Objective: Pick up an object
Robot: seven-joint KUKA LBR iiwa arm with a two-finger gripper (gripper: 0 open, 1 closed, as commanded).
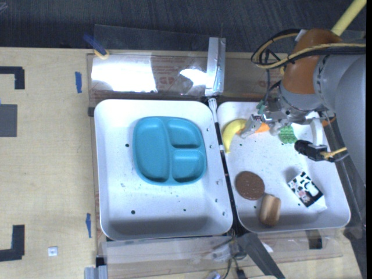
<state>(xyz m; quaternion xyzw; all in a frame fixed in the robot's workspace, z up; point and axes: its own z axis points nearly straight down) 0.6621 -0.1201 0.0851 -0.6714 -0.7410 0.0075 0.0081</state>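
My gripper [257,125] is low over the back of the right bin [337,214], reaching in from the right. Just left of it lies a yellow banana [231,132] against the bin's left wall. A small orange piece [263,128] shows right at the gripper's tip; whether it is held is unclear. A green leafy item [286,134] sits just right of the gripper. Nearer the front are a brown round disc [250,185], a tan cylinder [269,209] and a black-and-white patterned item [305,188].
The left bin [110,202] holds a blue divided plate [170,149]. A divider wall [224,161] separates the two bins. Yellow and black cables [273,51] loop above the wrist behind the right bin. A black cable end [311,150] hangs over the right bin.
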